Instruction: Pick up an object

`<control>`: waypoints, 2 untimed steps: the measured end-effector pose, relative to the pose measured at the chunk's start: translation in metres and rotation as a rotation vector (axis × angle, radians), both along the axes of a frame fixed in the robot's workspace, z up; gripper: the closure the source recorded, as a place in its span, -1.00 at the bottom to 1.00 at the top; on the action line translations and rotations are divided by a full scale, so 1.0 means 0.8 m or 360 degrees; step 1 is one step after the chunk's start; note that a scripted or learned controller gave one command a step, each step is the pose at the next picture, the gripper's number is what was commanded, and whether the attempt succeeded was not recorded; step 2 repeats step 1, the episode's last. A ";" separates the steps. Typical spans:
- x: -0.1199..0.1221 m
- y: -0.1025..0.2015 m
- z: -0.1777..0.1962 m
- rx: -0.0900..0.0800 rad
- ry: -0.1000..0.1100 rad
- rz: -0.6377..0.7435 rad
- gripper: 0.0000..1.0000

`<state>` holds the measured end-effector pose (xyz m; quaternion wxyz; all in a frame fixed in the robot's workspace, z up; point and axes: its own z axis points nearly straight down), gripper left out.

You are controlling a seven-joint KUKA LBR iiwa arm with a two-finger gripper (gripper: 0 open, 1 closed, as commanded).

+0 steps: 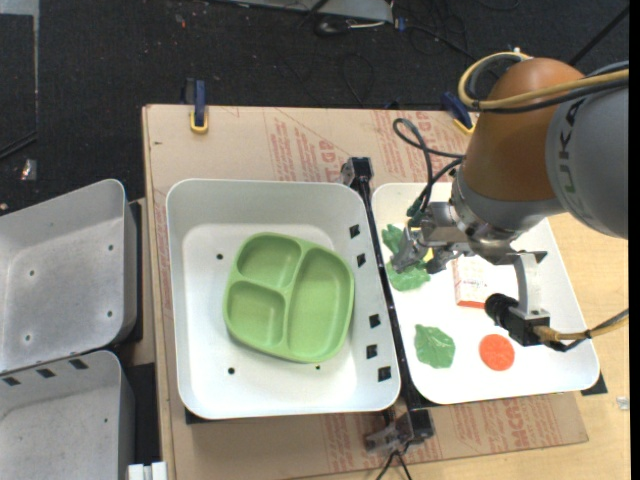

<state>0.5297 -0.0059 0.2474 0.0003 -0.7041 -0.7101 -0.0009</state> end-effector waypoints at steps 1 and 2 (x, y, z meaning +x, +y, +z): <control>0.002 0.063 0.004 -0.0001 0.0001 -0.0002 1.00; 0.002 0.063 0.004 -0.0001 0.0001 -0.0002 1.00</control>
